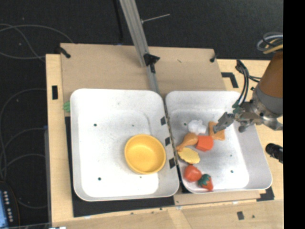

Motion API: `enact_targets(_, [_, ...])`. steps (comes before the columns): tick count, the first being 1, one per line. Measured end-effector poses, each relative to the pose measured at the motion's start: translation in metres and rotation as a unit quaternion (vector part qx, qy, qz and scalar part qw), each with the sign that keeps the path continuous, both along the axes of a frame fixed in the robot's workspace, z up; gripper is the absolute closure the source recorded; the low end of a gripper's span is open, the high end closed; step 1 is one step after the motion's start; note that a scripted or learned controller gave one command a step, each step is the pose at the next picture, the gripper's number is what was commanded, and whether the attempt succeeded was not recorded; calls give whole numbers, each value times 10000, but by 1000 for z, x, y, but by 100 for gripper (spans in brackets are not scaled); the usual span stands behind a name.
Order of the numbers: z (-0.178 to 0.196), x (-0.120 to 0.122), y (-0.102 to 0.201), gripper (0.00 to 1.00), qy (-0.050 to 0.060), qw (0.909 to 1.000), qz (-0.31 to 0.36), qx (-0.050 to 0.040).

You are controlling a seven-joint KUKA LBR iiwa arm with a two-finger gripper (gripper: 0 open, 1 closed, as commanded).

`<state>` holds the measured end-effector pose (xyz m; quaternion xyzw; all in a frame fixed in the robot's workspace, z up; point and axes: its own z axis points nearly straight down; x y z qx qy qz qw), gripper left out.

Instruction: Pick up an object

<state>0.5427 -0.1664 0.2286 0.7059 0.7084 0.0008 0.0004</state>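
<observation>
My gripper (223, 123) hangs over the right bin (238, 175), in its upper middle part, reaching in from the right. Its tip is right beside a small orange piece (218, 135), and I cannot tell whether they touch. Just left of it lie a white lump (195, 126), a red-orange block (205, 143) and an orange drumstick (188, 140). Lower down are a yellow piece (189, 155), a red tomato (192, 173) and a strawberry (206, 181).
A yellow bowl (145, 153) sits in the left bin (95, 113), near its right wall. A slanted metal pole (138, 37) rises from behind the bins' shared edge. The right bin's right half is bare floor.
</observation>
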Motion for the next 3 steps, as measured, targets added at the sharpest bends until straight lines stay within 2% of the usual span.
enact_targets(1, [0,0,0,0,-1,10000,-7,1])
enact_targets(2, [-52,-10,1,0,26,10000,-23,-13])
enact_targets(3, [-107,-2,4,0,17,10000,-41,-14])
